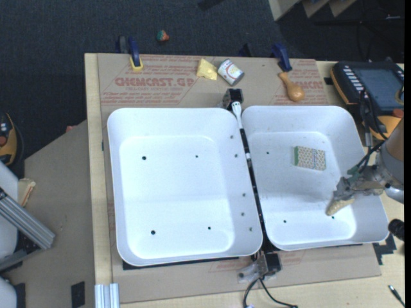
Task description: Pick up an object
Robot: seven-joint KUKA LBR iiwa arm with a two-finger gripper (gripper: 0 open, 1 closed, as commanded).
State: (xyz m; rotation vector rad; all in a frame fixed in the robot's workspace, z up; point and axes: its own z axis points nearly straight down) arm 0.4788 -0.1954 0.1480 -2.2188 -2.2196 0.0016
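I am hovering my fingers [341, 196] over the right bin [282, 124], at four o'clock from the patterned pad [310, 158]; their opening I cannot tell.

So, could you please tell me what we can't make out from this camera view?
- Claw: too small and blurred to tell whether it grips the tan object at its tip.
- Arm: cut off by the right edge.
- Patterned pad in the right bin: print too fine to read.
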